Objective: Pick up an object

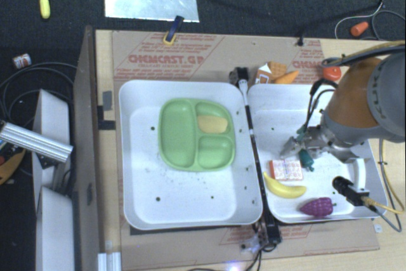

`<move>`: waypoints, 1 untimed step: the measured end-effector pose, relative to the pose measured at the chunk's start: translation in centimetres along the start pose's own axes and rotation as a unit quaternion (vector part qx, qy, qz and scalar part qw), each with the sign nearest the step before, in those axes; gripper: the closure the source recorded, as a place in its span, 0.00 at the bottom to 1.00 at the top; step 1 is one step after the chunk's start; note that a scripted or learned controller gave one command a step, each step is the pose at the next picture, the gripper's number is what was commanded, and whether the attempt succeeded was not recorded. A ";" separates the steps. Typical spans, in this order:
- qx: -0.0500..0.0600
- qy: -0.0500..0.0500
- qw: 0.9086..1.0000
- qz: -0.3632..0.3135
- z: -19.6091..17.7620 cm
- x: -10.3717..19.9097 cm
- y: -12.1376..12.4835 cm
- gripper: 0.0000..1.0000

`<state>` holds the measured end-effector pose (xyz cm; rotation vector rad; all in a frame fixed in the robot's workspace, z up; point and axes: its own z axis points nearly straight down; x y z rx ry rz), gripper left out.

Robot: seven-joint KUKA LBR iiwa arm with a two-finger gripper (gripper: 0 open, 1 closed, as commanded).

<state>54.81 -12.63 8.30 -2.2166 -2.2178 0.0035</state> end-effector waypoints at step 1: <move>-0.005 -0.001 1.000 -0.001 -1.2 -0.1 0.4 1.00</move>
